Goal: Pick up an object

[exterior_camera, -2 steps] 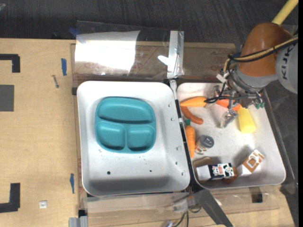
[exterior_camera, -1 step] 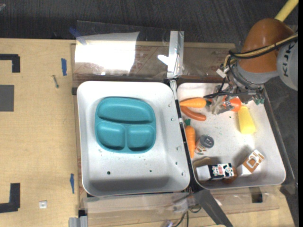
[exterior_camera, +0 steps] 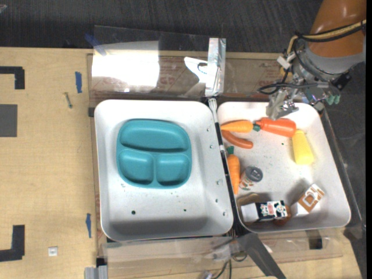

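A toy carrot (exterior_camera: 277,126) is seen near the back of the right bin (exterior_camera: 333,173), its long axis lying left to right across the bin. The gripper (exterior_camera: 281,104) is poised just above it; its grip cannot be told.

Up at about one o'clock, there's the arm (exterior_camera: 340,16): a rounded orange band, glossy, capping a grey cylindrical section beneath it. A yellow cable loops across the seam between orange and grey, with darker black cables trailing beside it. Below that, the wrist turns busy, with pale metallic brackets, a small white connector at its ten o'clock and thin wires draped around. The gripper (exterior_camera: 281,105) looks silvery and slender, though its detail is too blurred to read properly.
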`<state>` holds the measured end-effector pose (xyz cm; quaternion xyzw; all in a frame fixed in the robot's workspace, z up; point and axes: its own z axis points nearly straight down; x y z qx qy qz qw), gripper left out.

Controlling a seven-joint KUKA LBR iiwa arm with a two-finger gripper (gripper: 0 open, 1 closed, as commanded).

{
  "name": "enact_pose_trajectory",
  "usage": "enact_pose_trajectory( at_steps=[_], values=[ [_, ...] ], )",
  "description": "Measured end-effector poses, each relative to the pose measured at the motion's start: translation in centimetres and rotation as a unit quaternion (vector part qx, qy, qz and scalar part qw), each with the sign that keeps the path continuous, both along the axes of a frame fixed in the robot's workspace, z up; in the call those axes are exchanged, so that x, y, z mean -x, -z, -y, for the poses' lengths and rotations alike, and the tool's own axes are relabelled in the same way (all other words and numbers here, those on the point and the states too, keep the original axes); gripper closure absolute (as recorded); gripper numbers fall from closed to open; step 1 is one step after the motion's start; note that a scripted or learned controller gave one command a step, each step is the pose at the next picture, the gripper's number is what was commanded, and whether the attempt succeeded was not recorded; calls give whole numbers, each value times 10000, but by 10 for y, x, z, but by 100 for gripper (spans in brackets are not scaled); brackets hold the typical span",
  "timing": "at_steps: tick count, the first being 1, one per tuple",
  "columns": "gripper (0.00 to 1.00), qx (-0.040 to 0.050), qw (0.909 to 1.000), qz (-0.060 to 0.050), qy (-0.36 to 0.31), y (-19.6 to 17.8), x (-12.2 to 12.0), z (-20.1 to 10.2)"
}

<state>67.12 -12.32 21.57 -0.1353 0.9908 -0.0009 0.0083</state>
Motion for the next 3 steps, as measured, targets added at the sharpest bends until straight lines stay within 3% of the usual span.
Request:
enact_pose_trajectory(
  at_steps=[1, 2, 3],
  values=[
    [100, -15, 9945, -118, -1041, 121, 7, 63],
    [100, 32, 9828, -4, -1847, -20, 0, 46],
    [0, 6, 9828, -51, -1846, -14, 2, 46]
  ],
)
